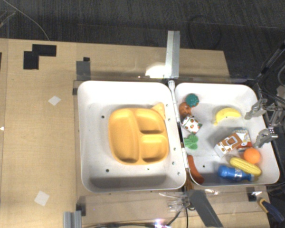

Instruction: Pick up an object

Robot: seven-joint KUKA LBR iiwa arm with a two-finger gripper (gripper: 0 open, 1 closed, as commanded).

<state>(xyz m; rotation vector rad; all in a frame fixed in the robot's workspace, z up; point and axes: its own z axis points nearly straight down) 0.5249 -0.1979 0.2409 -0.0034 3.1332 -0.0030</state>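
This is a robotics lab, not anyone's kitchen. A plain plywood bench (33,141) stands on dark carpet tile (133,8), marked with black tape squares (38,55) and bolted with metal brackets (83,69). Two shallow white bins (85,127) sit side by side, split by an aluminium rail (173,56) fixed at the back. Well away to the left of the fingers, one bin holds a yellow divided tray (137,134); the bin beside the fingers holds toy food, among them a plastic banana (227,114) and a toy corn cob (245,166). Loose cables (280,65) trail behind the gripper (263,122) at the bench's edge.
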